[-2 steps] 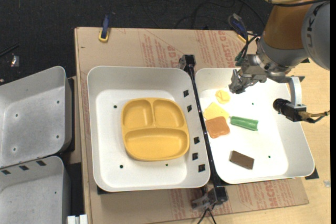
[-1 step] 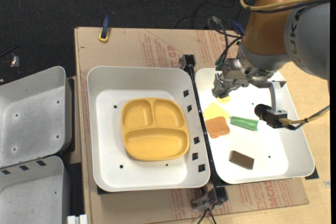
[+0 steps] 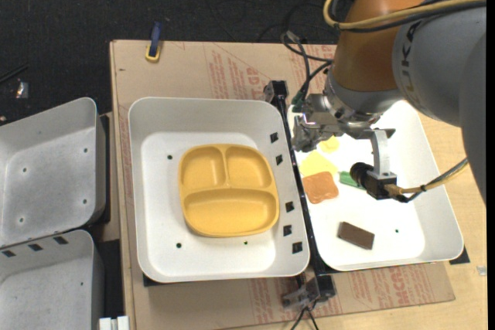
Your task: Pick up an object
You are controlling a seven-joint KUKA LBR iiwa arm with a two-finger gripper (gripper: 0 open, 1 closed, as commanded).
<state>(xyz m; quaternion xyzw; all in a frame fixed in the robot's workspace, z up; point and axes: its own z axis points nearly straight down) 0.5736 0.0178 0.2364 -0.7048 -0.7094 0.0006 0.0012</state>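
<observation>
The hand (image 3: 313, 127) hangs low over the right bin's (image 3: 433, 166) far left corner, and I cannot tell how it is set; it looks to be reaching, nothing lifted yet. Nearest me the brown block (image 3: 356, 235) lies long axis left to right, slightly slanted; beyond it are the orange piece (image 3: 320, 187) and the yellow piece (image 3: 318, 165), just beside the hand, so the next move calls for a short drop onto one.

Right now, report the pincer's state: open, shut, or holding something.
Pincer: cannot be told. It sits low over the right bin near the yellow piece, and nothing shows between its tips.
</observation>
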